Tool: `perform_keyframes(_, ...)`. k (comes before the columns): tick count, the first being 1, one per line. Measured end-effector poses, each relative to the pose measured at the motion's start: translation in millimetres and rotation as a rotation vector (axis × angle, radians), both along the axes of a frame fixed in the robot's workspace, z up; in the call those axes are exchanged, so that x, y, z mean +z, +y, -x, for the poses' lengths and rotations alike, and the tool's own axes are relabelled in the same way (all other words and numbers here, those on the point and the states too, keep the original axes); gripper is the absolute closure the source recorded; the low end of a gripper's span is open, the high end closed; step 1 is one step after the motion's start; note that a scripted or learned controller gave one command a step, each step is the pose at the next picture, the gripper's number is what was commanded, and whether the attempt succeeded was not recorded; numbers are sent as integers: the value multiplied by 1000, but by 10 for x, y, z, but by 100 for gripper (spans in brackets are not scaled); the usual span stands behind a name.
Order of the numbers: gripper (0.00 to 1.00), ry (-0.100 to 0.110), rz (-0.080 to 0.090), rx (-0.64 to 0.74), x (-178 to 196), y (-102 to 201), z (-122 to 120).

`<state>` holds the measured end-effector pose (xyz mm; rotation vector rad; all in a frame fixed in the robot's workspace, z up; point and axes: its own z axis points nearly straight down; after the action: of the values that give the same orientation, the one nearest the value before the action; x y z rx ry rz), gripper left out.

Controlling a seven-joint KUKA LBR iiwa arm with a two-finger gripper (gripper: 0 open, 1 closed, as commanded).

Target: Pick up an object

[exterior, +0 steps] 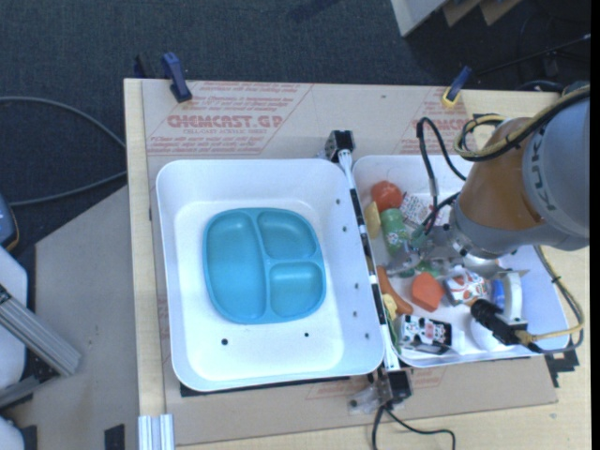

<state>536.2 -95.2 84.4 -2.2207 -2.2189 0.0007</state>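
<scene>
Objects, assorted, right bin (553, 293), centre-right of frame:

— Q: What is listed there?

— A: Item one, an orange-red piece (385, 194) at the upper left of the heap. Item two, an orange wedge (427, 292) lower down. Item three, a flat black-and-white patterned packet (424, 332) at the lower edge. Item four, a blue-and-white piece (501, 293) to the right. All lie close together, several touching.

— Q: And your claw (433, 251)?

— A: My claw is down in the middle of the heap, just above the orange wedge. My own wrist covers it, so I cannot tell how far it is parted, nor whether anything sits in it.

— Q: How should this step go?

— A: My judgement: settle on one item with free sides, close squarely, lift straight. Crowded neighbours could be nudged or dragged.

— Q: Other entries?

— A: Left bin (187, 345), holding a blue divided tray (265, 265). Both bins on the bench (150, 251).
</scene>
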Motion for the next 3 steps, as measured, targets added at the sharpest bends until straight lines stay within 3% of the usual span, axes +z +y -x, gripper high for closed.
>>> perform_keyframes(2,0,-3,1,0,0,-12,-58)
perform_keyframes(3,100,-5,2,0,101,-14,-62)
